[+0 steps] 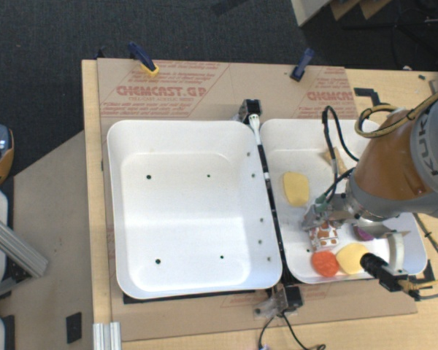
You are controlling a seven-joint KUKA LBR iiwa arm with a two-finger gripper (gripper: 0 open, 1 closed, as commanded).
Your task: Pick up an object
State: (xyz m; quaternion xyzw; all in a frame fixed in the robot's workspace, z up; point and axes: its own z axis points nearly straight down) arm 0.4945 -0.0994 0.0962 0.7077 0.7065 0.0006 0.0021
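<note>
1. Camera view, bench: a cardboard-topped bench (204,86) bears two shallow white bins side by side. The left bin (131,195) shows its bare floor and a few small dark holes.
2. Right bin (292,133): holds all the loose objects. A pale yellow block (296,188) lies near the bin's left wall, about midway along it. A red-orange round object (325,263) sits at the near edge, touching or just beside a yellow rounded object (351,257). A small red-and-white patterned object (325,234) lies just beyond these two. A purple object (364,232) peeks out from under the arm.
3. Arm: the grey arm with its orange band (390,168) reaches in over the right bin's far-right part. The gripper (320,216) hangs low over the patterned object.
4. Jaws: I cannot tell whether they are spread or pressed together; the gripper's body and cables cover them.
5. Progress, as a judgement: nothing is seen lifted; every object appears to rest on the bin floor. The pick seems at the approach or grasp stage, with the patterned object the likeliest target. Closing and lifting remain.
6. Hard to make out: the purple object's shape, and contact between gripper and patterned object.
</note>
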